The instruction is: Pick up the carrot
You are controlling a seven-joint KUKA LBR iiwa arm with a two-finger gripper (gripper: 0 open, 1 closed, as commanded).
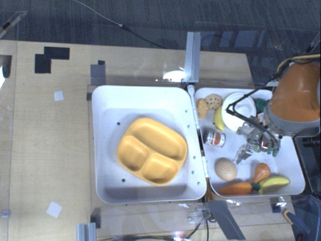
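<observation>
The long orange carrot [234, 188] lies flat at the 6 o'clock edge of the right white bin [299, 177], just below a round tan egg [226, 168]. The jaws [243, 154] hang near the egg, at 12 o'clock from the carrot, a little open and holding nothing.

The bins [100, 134] look like smooth, faintly glossy white plastic. The counter [45, 149] is pale matt wood. The yellow tray [150, 149] and carrot [234, 188] look like smooth plastic.
</observation>
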